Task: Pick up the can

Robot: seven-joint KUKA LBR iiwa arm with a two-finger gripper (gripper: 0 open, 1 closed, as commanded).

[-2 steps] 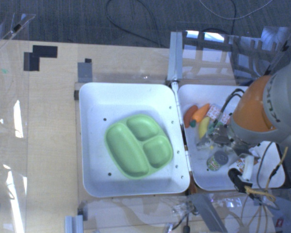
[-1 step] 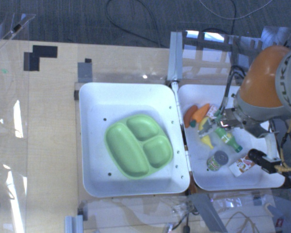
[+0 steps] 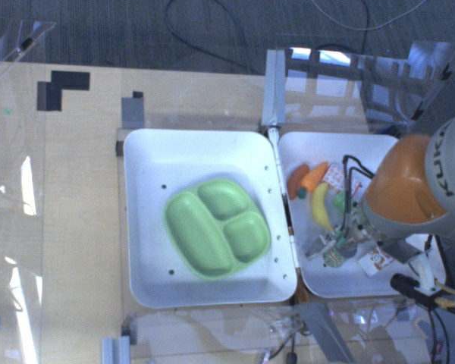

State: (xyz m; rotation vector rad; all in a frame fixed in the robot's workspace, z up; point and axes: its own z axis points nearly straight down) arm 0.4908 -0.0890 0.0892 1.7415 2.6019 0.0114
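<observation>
My gripper (image 3: 337,246) is down in the right bin (image 3: 379,288), near its front left part, below the orange band of the arm (image 3: 400,184). A small round, greyish thing that may be the can (image 3: 333,259) lies right under the gripper's tip, partly hidden by it. I cannot tell whether it is between the fingers.
Behind the gripper lie a yellow banana (image 3: 320,204), an orange carrot (image 3: 311,177), a small green item (image 3: 338,200) and a white-and-red packet (image 3: 334,174). Another packet (image 3: 378,259) lies to the gripper's right. A green divided plate (image 3: 216,226) rests in the left bin (image 3: 148,158).
</observation>
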